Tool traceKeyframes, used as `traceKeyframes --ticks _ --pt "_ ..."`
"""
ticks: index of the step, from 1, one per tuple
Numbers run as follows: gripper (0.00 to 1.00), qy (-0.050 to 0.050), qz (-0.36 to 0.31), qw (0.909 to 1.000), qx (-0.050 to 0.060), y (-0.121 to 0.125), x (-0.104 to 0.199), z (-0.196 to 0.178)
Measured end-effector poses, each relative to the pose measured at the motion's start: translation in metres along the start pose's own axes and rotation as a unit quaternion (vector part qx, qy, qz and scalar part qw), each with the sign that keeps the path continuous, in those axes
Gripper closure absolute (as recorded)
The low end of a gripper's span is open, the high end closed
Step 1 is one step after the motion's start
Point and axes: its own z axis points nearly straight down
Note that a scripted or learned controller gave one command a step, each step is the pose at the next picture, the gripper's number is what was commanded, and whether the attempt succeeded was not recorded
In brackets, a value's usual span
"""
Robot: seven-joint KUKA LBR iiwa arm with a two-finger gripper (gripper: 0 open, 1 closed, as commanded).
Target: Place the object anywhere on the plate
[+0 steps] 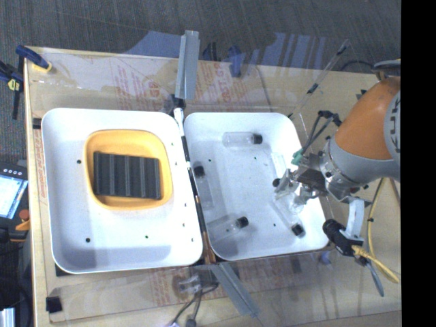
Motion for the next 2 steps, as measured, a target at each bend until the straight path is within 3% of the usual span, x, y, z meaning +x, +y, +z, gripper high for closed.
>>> traceKeyframes --ticks 1,2 --pt "1.0 -0.001 -0.139 0.9903 -0.003 0.029 0.039 -0.003" --pt "1.0 0.0 -0.23 0.9733 -0.001 0.033 0.102 0.015"
